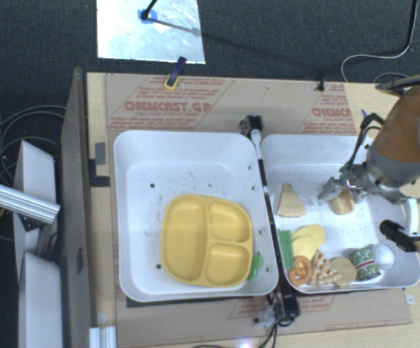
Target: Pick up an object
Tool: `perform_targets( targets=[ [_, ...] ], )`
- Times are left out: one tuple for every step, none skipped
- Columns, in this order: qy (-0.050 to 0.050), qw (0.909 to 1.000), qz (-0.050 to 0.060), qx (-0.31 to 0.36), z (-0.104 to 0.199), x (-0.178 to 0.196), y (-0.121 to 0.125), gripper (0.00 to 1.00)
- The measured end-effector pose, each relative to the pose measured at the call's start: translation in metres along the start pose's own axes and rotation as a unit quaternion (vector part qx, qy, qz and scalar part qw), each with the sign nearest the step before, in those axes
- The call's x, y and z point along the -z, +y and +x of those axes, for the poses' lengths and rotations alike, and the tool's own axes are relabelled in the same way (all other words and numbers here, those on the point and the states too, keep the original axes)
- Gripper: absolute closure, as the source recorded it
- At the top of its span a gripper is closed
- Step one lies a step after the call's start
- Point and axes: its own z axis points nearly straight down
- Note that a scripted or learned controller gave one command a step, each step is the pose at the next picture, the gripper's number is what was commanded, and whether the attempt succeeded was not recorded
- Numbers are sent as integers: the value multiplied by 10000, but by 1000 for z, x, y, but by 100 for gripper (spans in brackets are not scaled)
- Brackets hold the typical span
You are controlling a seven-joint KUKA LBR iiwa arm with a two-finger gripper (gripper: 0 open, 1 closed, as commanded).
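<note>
Right bin [318, 147], near edge, 6 o'clock side: a small pretzel [300, 270], a waffle-patterned toy piece [327, 268] and a round tan cookie-like piece [344, 270] lie side by side, touching or nearly so. Just beside them toward 3 o'clock lies a green-and-white patterned cup [365, 262] on its side. A green strip [286, 246] runs along the bin's 9 o'clock wall. Above the pretzel sit two yellow oval pieces [307, 239], overlapping.

Left bin [188, 151]: a yellow divided plate [207, 239] with three compartments rests toward the 5 o'clock corner; a small green item [256, 266] shows at its 4 o'clock edge.

Right bin, middle: a pale cheese-like wedge [291, 201] lies near the 9 o'clock wall. Toward 3 o'clock from it, a tan rounded object [342, 204] sits directly under the gripper [342, 188]. The gripper is down at this object; whether it grips the object cannot be told from this view. The grey arm with orange band [407, 133] enters from 3 o'clock.

Far side: the desk [217, 96] surface is printed cardboard; beyond it a shiny sheet [151, 22] lies on the dark floor
</note>
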Motion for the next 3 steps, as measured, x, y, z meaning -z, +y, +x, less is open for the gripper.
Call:
perform_targets(
  targets=[
    [-22,10000,-43,-3,-32,25,19,0],
    [-3,10000,-8,21,-10,-14,7,0],
    [-7,10000,-29,18,-11,-1,8,100]
  ],
)
